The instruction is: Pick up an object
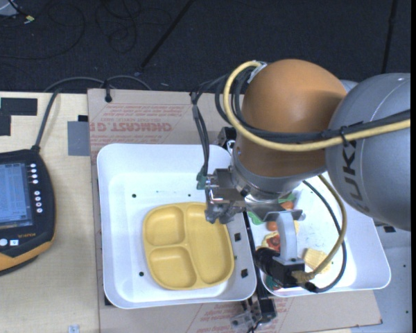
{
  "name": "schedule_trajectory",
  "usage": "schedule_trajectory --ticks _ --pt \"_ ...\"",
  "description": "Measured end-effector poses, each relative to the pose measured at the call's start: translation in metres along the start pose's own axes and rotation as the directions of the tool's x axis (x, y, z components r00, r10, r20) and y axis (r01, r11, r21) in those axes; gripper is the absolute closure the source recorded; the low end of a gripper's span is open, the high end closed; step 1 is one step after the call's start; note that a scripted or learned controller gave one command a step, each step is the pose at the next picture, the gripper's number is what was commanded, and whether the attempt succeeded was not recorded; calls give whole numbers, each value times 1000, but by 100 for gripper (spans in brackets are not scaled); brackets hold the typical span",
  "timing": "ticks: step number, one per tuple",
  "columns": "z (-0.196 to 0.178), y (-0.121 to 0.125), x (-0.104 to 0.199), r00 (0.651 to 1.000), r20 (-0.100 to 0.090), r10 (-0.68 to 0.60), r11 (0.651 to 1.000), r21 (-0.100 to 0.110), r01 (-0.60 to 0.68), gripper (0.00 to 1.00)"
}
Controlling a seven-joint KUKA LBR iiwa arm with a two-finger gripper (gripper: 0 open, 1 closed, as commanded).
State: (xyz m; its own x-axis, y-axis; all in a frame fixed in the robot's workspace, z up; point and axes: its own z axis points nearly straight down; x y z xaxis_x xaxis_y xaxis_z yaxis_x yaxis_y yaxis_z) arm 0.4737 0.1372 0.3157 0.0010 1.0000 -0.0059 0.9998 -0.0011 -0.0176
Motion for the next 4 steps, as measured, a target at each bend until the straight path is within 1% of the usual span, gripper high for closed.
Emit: schedule_trajectory --ticks 1,2,3,4 --pt "19 2 -56 1000 -3 4 1000 -10 -4 100" --pt "-109 4 -11 1000 -10 -7 1000 -29 6 100" --pt "-4 0 36 1000 -2 -5 1000 -4 5 100" --pt "1 1 77 1000 -5 -5 1000 -12 5 100"
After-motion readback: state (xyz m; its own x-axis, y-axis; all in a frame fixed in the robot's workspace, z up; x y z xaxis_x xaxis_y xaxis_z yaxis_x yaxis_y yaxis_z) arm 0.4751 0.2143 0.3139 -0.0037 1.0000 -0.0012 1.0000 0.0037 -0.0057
